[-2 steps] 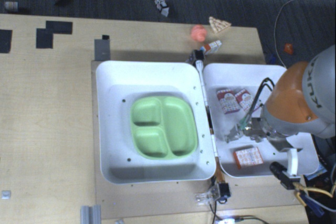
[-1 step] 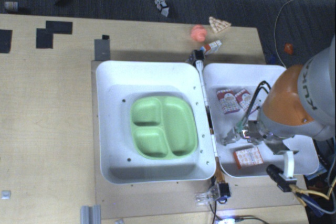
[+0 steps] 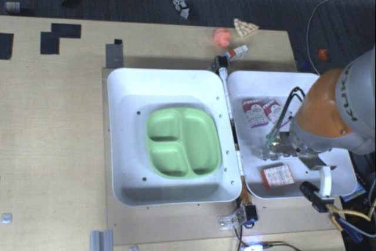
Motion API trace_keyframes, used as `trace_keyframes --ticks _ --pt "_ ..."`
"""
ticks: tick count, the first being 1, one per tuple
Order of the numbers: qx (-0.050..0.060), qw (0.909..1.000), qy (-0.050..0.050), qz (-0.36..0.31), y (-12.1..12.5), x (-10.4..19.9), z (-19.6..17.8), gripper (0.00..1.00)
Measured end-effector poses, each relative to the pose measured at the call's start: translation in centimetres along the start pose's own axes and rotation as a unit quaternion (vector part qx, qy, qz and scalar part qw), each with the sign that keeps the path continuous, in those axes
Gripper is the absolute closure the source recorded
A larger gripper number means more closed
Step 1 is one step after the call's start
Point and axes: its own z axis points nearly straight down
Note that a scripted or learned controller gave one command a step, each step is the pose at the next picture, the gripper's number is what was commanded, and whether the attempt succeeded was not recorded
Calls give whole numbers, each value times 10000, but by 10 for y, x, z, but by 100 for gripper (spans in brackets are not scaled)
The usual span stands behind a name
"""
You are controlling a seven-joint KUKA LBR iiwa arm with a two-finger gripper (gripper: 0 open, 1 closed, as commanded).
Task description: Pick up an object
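In the right bin (image 3: 252, 82), a red and white packet (image 3: 259, 111) lies near the back left. A smaller red and white packet (image 3: 277, 175) lies near the front. My gripper (image 3: 274, 149) hangs low inside this bin between the two packets, just above the smaller one. The grey arm with its orange band (image 3: 320, 111) reaches in from the right and covers the bin's right half. I see nothing held in the gripper.
The left bin (image 3: 126, 88) holds a green divided plate (image 3: 183, 141). On the bench behind the bins lie a pink ball (image 3: 222, 37), a triangular toy (image 3: 245, 27) and a small tube (image 3: 238, 53). A rim (image 3: 231, 126) separates the bins.
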Motion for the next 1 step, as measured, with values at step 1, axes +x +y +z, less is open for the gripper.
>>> trace_keyframes --ticks 1 --pt "1 10000 1 3 0 0 0 0"
